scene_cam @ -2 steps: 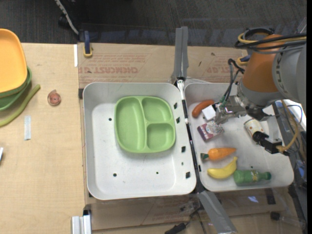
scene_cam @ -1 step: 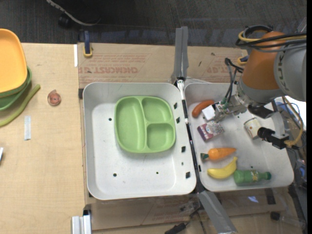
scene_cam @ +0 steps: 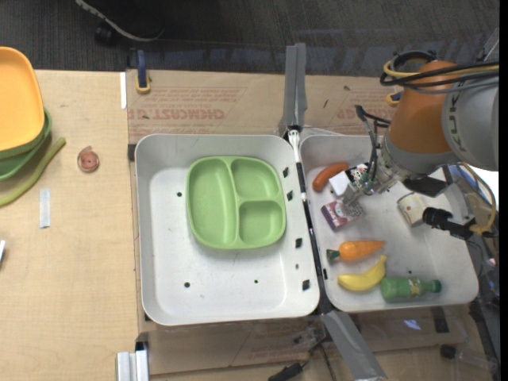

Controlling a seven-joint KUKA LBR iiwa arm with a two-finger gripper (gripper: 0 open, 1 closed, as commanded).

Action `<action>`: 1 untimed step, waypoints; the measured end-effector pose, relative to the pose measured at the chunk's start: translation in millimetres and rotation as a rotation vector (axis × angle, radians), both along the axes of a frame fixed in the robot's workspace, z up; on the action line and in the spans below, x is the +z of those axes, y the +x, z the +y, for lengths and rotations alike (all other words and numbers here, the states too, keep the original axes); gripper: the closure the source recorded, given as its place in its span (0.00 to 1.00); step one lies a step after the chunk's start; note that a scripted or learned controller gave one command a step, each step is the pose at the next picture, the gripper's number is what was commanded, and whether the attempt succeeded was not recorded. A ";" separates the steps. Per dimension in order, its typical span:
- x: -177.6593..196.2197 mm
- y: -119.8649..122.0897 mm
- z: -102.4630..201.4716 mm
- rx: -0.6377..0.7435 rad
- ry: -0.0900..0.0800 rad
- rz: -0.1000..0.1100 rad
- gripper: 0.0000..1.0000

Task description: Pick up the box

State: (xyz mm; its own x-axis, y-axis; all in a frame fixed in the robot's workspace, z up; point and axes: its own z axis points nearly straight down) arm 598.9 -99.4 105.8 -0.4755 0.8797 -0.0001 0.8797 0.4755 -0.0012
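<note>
I am watching through one fixed camera that is hanging above the tan wooden bench [scene_cam: 71,292] and looking down on it at a slant. It is taking in both shallow white plastic bins, the left bin [scene_cam: 151,236] and the right bin [scene_cam: 456,276], whole and side by side. It is sitting far enough back that a strip of dark grey carpeted floor [scene_cam: 317,14] is showing beyond the far edge. The grey arm with the orange band [scene_cam: 429,117] is entering my picture from the right.
</note>
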 end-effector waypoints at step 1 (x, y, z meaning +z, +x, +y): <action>31.8 -0.5 -7.2 -0.242 -0.001 -0.002 0.00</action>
